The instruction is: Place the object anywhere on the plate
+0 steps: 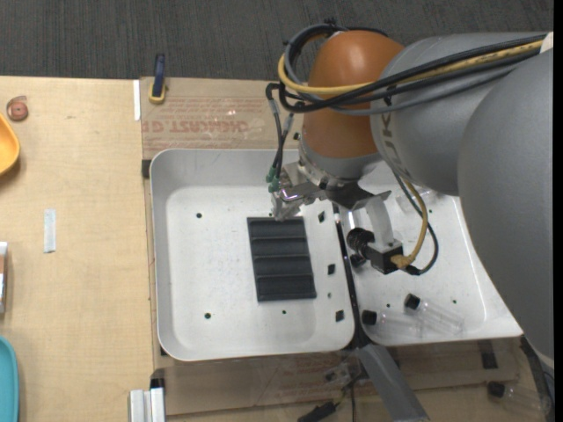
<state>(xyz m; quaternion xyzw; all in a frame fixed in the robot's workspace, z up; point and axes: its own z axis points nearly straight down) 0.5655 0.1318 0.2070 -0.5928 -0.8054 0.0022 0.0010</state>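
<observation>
A black ribbed rectangular slab (281, 258) lies flat in the middle of the left white bin (189, 262). My gripper (286, 199) hangs under the orange wrist band, right at the slab's far short end. The wrist and its cables hide most of it. I cannot make out anything between its tips. A clear plastic piece with a dark cap (428, 312) lies in the right bin (466, 262), near its front.
The divider between the two bins (345, 262) runs just right of the slab. A small black bit (369, 317) lies by the divider in the right bin. An orange dish (5, 148) and a teal thing (7, 381) sit at the bench's left edge.
</observation>
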